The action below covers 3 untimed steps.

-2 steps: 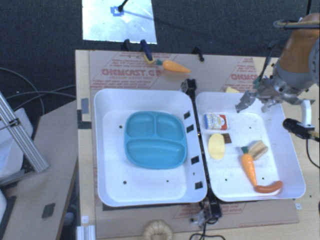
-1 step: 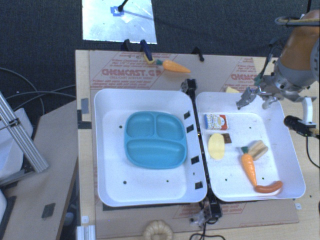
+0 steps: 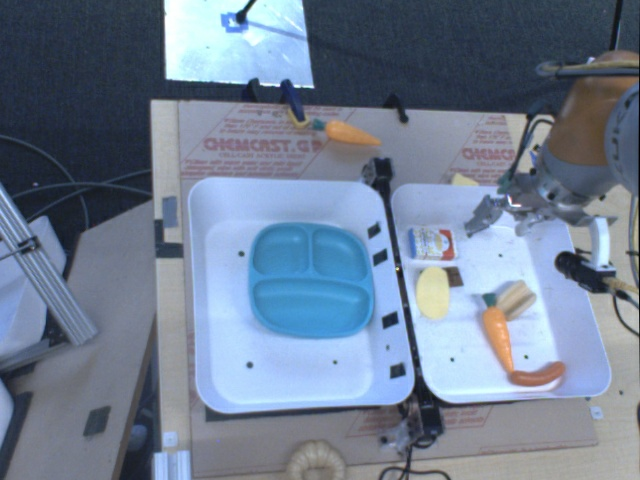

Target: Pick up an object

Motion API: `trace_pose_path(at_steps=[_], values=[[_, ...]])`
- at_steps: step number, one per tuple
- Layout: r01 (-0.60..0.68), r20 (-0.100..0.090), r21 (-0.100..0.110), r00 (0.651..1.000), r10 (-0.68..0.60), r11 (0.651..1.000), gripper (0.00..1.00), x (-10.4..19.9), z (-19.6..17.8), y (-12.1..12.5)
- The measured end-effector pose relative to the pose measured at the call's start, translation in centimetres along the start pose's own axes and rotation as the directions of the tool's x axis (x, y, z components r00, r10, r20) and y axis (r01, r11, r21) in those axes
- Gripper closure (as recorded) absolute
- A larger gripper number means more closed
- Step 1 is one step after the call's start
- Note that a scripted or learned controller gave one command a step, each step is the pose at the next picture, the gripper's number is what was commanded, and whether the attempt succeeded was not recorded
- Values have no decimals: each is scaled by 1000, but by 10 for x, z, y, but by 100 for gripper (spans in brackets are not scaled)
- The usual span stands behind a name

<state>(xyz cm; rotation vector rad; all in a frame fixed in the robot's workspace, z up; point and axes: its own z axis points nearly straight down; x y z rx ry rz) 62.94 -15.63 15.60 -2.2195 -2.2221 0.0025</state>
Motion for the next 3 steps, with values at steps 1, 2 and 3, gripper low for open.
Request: trace_pose_path(at_steps=[1, 2, 3], values=[[3, 0, -1, 1000, -3, 1000, 0, 4, 61, 3], [4, 0, -8, 1000, -4, 1000, 0, 4, 66, 7], [5, -1, -18, 1000, -5, 1000, 100, 5, 54, 9]])
